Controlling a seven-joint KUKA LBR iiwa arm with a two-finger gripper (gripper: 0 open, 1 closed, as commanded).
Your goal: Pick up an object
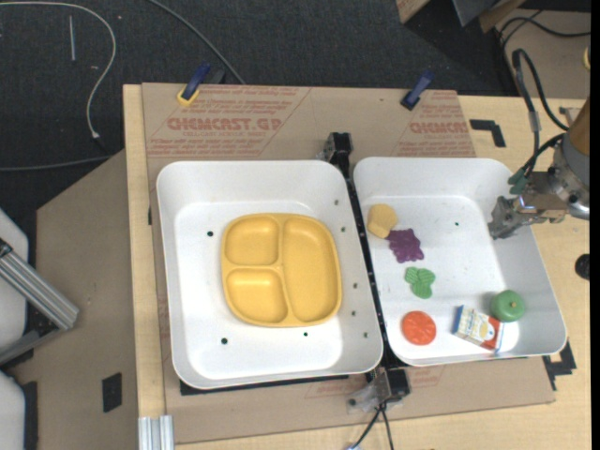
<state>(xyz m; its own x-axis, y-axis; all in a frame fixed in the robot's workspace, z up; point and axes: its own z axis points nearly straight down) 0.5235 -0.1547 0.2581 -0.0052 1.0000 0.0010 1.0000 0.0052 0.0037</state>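
From where I hang, my gripper (506, 216) sits over the right wall of the right bin (441, 178), toward its far corner, and I cannot tell whether my jaws are apart or together; nothing shows between them. The main risk, as I judge it, is coming down this close to the wall: I could strike the rim or close on nothing, since every piece lies well apart from me. The carton (477, 327) and the green apple (508, 305) sit just beside each other by the near right corner, so a grab there might catch both or knock one away. The apple is round and may roll out of a pinch. The other pieces are small and low: a yellow piece (382, 220) and a purple grape bunch (406, 245) near the left wall, a green leafy piece (421, 281) mid-bin, and an orange round slice (419, 327) by the near edge. The left bin (187, 190) holds a yellow divided plate (281, 269).
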